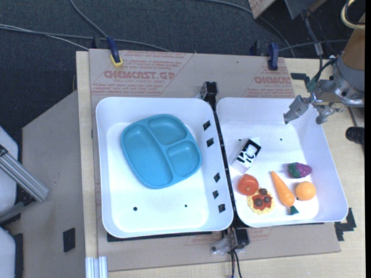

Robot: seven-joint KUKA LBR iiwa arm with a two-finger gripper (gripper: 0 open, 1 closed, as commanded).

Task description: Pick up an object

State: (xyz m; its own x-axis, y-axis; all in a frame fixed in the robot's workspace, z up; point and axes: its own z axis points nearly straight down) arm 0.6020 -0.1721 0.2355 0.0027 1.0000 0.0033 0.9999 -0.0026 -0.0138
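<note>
**Claw open above the right bin's far corner, toys lying below**

We see the claw (pixel 308 113) at the upper right of the right bin (pixel 272 110), its two grey fingers spread apart with nothing between them. It sits over the bin's far right corner, well apart from the things that lie nearer the front.

In that bin we count six small things. A black-and-white card (pixel 247 153) lies tilted near the bin's left wall. Below it sits a red tomato (pixel 248 184), and just beside the tomato, toward the front, a small yellow piece topped with dark red berries (pixel 261 201). An orange carrot (pixel 283 189) lies at a slant to the right of these, its green end pointing toward the front rim. A purple bunch of grapes (pixel 298 169) rests near the right wall, and an orange fruit (pixel 305 190) sits just below it, close to the carrot.

The left bin (pixel 110 172) holds a blue divided plate (pixel 161 150) with three compartments, set toward the far half.

Both bins rest on a bench (pixel 174 68) covered with brown board, fastened at the far edge by a yellow clamp (pixel 115 53) and a blue clamp (pixel 273 55).
</note>
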